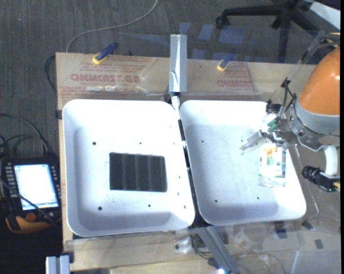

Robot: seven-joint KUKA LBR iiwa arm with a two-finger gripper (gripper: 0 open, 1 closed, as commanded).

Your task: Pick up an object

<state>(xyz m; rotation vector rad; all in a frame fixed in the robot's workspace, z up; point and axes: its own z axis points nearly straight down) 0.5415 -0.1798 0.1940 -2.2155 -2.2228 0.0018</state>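
Gripper over the right bin, near its right wall; whether open or closed, impossible to tell. Just below and slightly right of it, on the bin floor: a clear packet, long axis running toward the near rim. Looks flat, crinkled, see-through, with orange and green print inside.

1 fixed camera, high above bench, slanted down, both bins
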